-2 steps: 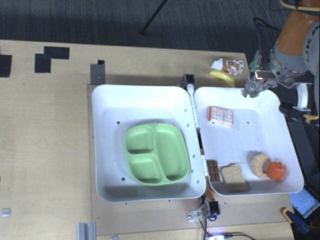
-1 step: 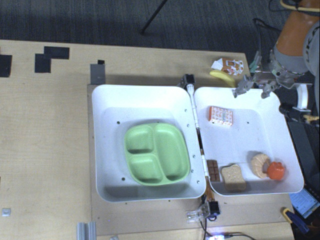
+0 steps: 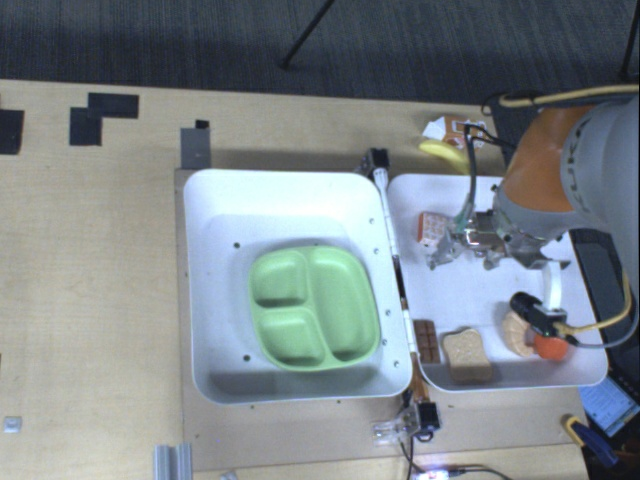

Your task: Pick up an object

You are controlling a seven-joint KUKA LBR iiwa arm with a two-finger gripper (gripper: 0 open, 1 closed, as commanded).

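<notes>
Left bin (image 3: pixel 215 268) is occupied by a green divided plate (image 3: pixel 314 306). Arm (image 3: pixel 575 168) is positioned over right bin (image 3: pixel 440 193), with gripper (image 3: pixel 470 243) low beside a small red-and-white box (image 3: pixel 431 228); finger state cannot be told. Bread slice (image 3: pixel 466 348) and chocolate bar (image 3: pixel 427 340) are seen at the near wall.

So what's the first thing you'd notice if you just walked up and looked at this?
Probably the bright green divided plate, sitting alone in the middle of the left white bin. Next, the big grey arm with its orange band reaching in from the right, its gripper over the right bin. That bin's near edge has toy foods: a slice of bread and a chocolate bar.
</notes>
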